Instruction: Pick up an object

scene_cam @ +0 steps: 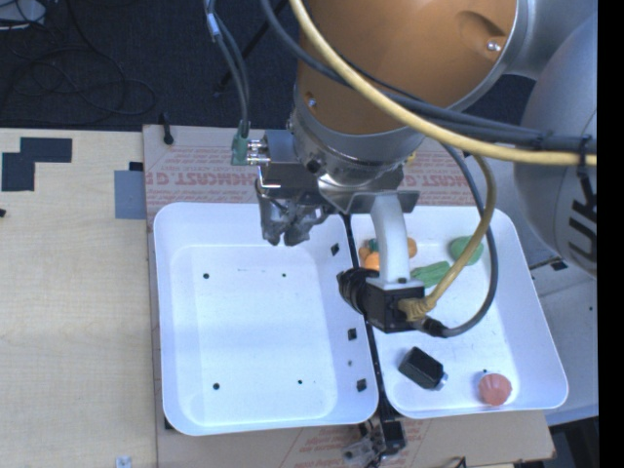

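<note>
Right bin (522,325) holds all the pickable stuff: black block (421,368) and red ball (494,388) at the near side, orange piece (370,256) and green pieces (466,250) at the far side, partly hidden behind the wrist hardware. Gripper (286,224) hangs over the far edge of the left bin (244,330), well apart from all of them. Can't tell if it's clenched or released. Arm (409,37) comes in from the far right, wrist pointing down.

Two white bins (244,339). One black block (421,368), one reddish ball (494,388), two green pieces (466,249), and at least one orange piece (370,256), partly hidden.
</note>
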### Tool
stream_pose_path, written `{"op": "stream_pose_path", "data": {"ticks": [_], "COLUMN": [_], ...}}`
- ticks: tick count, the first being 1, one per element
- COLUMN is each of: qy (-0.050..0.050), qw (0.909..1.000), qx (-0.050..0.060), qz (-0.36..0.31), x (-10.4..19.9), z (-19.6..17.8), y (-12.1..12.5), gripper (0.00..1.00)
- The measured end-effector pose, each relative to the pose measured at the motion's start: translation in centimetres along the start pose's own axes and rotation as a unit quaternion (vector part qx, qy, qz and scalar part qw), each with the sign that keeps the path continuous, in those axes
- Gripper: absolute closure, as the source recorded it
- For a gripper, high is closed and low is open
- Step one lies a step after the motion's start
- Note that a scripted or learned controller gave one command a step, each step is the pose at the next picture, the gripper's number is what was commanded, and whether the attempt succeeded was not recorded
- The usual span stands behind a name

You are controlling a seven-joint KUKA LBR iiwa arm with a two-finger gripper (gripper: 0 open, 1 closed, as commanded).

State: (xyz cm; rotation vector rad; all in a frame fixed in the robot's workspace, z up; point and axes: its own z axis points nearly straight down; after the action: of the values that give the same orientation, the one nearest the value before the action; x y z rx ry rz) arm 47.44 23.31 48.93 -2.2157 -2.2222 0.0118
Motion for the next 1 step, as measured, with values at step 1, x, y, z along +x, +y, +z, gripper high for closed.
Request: {"op": "stream_pose_path", "data": {"ticks": [1], "qy": [0.0], "qw": [1.0], "qx": [-0.003], "qz": [0.005], "x": [-5.18], "z": [4.83], "y": [12.87], "gripper": [1.0]}}
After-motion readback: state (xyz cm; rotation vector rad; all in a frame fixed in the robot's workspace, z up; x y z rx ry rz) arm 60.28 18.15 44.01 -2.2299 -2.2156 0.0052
